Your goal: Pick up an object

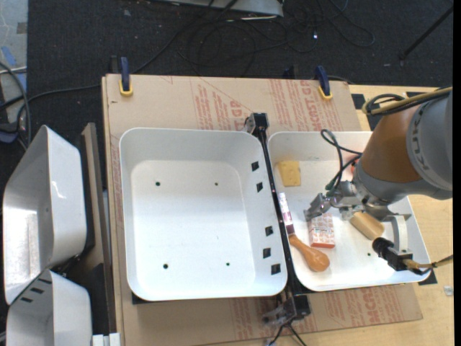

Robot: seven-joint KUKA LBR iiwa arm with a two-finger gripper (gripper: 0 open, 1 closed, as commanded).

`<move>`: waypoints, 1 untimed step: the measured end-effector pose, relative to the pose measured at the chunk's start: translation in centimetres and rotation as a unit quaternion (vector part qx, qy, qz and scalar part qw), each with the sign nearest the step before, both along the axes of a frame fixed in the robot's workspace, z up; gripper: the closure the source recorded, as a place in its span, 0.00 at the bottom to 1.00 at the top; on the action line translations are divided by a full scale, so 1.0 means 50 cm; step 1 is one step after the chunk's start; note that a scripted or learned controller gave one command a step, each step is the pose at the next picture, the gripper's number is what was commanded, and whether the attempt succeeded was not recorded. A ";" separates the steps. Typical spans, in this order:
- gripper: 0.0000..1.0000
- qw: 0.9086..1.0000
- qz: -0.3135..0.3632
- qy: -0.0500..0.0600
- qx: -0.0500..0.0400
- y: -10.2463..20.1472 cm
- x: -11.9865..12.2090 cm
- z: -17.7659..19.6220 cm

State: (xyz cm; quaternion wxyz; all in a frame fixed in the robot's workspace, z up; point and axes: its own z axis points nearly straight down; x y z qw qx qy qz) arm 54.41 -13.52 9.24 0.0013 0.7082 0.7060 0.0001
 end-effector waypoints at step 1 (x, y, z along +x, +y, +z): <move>0.00 1.000 0.001 0.003 0.002 0.057 -0.067 -0.001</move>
